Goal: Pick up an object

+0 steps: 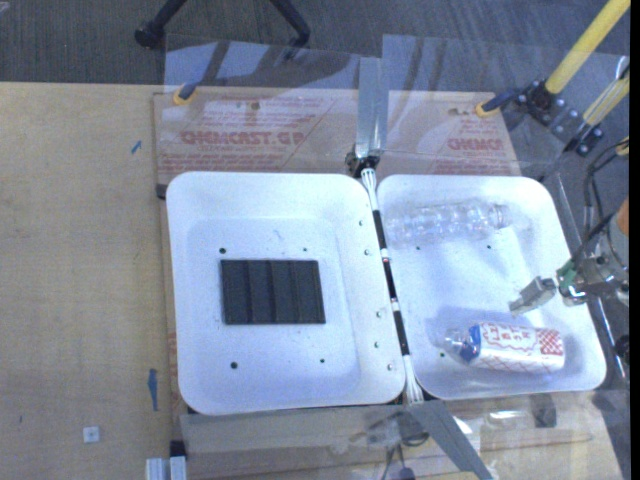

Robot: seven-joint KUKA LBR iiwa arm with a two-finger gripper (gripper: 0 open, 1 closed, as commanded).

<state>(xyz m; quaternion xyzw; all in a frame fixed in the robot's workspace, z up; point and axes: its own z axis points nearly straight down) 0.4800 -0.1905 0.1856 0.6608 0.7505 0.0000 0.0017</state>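
Note:
A black ribbed rectangular pad [272, 291] lies flat in the middle of the left bin [190, 208]. In the right bin [560, 218], a clear plastic bottle [447, 222] lies on its side near the far wall. A small bottle with a red and white label [508, 344] lies on its side near the front wall. My gripper [535, 294] reaches in over the right bin's right edge, between the two bottles and just above and right of the labelled one. It touches neither bottle, and nothing shows in its grasp.
A metal divider [370, 118] runs between the bins at the back, with brown printed boards [250, 133] behind them. Yellow poles and cables [590, 38] stand at the back right. Bare wooden bench [70, 268] stretches to the left.

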